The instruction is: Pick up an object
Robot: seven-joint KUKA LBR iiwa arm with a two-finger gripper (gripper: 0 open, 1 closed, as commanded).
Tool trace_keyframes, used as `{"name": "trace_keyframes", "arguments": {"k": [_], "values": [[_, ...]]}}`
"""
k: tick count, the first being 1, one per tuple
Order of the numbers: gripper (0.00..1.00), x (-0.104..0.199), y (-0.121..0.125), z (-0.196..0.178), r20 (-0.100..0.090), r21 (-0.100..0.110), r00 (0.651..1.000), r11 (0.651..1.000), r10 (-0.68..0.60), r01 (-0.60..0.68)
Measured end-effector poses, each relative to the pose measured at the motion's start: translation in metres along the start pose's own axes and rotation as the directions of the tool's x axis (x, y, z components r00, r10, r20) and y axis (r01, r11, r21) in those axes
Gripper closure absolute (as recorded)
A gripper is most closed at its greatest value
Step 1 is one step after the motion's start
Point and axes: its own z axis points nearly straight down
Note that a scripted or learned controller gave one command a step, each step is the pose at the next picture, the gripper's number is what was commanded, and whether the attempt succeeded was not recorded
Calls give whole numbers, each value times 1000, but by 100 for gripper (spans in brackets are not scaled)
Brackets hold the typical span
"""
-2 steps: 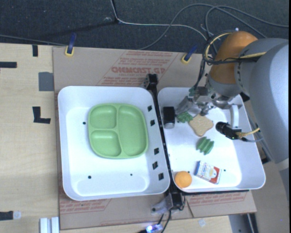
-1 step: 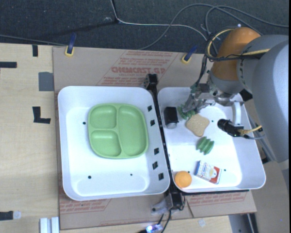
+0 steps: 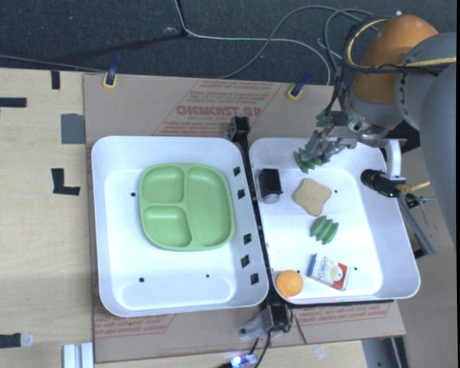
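Nearest the camera, at the front edge of the right bin point(image 3: 402, 286), an orange ball point(image 3: 290, 283) sits in the near left corner, with a small red, white and blue carton point(image 3: 327, 271) just beside it to the right. Working left to right: the desk point(image 3: 31, 228) is pale wood with black markings, and a cardboard sheet point(image 3: 207, 106) lies under both bins. Left bin point(image 3: 111, 282) holds one green divided plate point(image 3: 187, 206), lying flat near its centre. Right bin: a black cylinder point(image 3: 270, 185) rests against the left wall; a tan bread-like slice point(image 3: 312, 195) lies near the middle; a green ridged piece point(image 3: 324, 228) lies just in front of it. Tool point(image 3: 313, 153) is at the bin's far side, low over a dark green item point(image 3: 304, 159) there. Whether its fingers pinch that item or stand apart cannot be told.
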Motion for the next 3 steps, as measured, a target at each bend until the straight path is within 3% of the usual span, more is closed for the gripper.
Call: {"name": "trace_keyframes", "arguments": {"k": [2,3], "values": [[100,1,-6,-78,0,1,1000,1000,0,0],[100,50,-26,-65,-2,7,1000,1000,-3,3]]}}
